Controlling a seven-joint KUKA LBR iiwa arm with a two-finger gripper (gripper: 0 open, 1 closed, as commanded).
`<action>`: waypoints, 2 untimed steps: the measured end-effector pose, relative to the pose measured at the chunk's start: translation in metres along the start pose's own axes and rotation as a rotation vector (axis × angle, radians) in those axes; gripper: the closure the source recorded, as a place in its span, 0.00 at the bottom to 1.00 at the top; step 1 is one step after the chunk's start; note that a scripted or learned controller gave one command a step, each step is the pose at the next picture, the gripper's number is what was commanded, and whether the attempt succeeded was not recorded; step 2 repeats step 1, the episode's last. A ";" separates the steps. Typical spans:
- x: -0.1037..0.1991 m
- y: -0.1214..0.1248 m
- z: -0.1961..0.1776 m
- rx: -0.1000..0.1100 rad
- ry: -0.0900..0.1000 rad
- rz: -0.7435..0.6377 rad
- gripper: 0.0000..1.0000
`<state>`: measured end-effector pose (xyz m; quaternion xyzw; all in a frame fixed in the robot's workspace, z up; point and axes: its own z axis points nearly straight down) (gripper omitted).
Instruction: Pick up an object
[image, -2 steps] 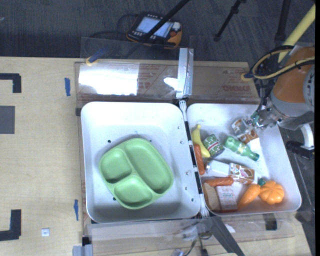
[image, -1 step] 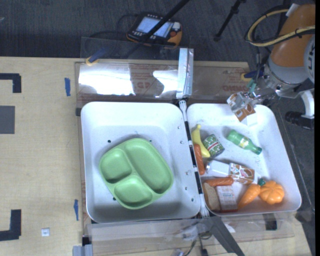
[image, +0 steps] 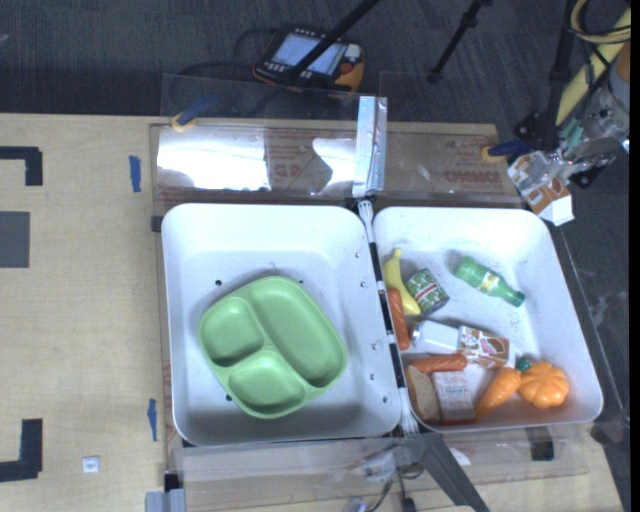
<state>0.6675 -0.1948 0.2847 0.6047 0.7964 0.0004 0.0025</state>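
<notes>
The right bin (image: 520, 235) holds several toy foods. A yellow banana (image: 396, 278) lies by its left wall, with a small green can (image: 425, 290) beside it. A green bottle (image: 488, 280) lies on its side toward the back. Near the front are a white carton (image: 438, 336), a small orange-and-white box (image: 486, 347), a carrot (image: 498, 391), an orange pumpkin (image: 543, 384) and a brown packet (image: 450, 393). My gripper (image: 545, 180) hangs outside the bin, just past its far right corner, with nothing visibly in it.
A green divided plate (image: 270, 345) lies in the left bin (image: 190, 240). A clear panel and a metal post (image: 368, 145) stand behind the bins. A handheld pendant (image: 305, 55) and cables sit on the floor beyond.
</notes>
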 end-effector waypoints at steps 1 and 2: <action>0.067 0.002 0.038 0.003 0.004 -0.228 1.00; 0.067 0.002 0.038 0.003 0.004 -0.228 1.00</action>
